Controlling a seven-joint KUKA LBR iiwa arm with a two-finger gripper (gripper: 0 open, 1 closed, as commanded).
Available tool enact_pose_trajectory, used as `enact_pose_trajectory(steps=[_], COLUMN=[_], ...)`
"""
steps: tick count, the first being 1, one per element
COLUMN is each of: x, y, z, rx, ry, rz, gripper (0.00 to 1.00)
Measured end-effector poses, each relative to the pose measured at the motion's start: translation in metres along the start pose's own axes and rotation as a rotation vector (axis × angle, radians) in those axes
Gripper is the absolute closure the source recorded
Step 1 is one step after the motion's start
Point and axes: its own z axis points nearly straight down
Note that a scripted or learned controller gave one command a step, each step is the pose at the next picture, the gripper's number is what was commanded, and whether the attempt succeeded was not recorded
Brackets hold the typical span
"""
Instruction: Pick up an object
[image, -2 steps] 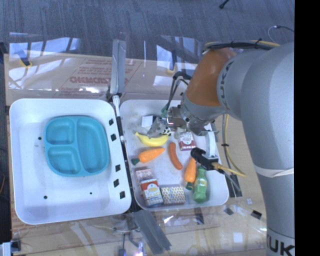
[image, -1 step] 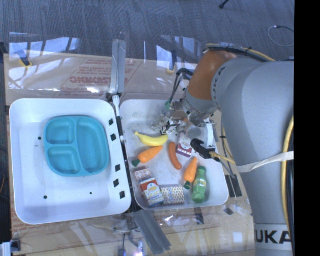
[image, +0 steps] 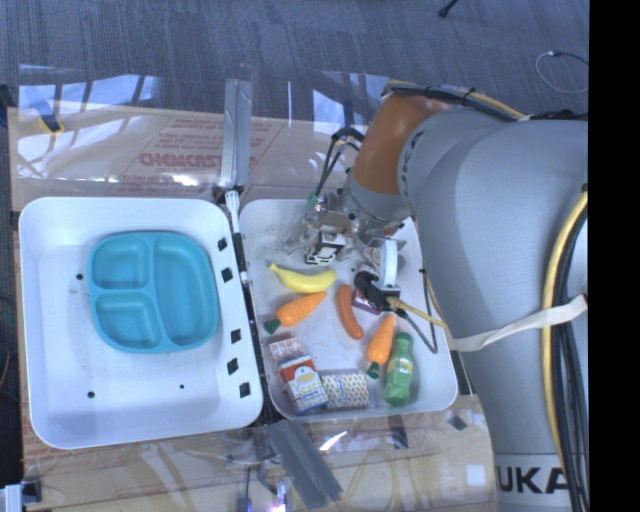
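The grey arm's hand (image: 325, 238) hovers in the right white bin (image: 432, 385), upper centre of frame; whether it is clenched cannot be told. A yellow plastic banana (image: 302, 279) lies just below it.

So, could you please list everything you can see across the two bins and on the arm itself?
Shallow white plastic bins: two, side by side.
Light blue divided plastic plate: one, left bin.
Yellow toy banana: one, right bin, upper middle.
Orange toy carrots: two; the second right of centre.
Red-orange toy sausage: one, between the carrots.
Green toy bottle: one, lower right corner.
Small printed cartons: a cluster, lower edge.
Grey arm with orange band: one, over the right bin's far end.
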Motion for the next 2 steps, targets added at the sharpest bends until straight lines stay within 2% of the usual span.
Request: enact_pose_trajectory(steps=[1,2], x=[0.001,0.087], y=[-0.001,-0.023], z=[-0.006,-0.100], rx=[0.004,0.003], ry=[0.000,0.000], rz=[-0.005,0.049], gripper=[1.00,1.00])
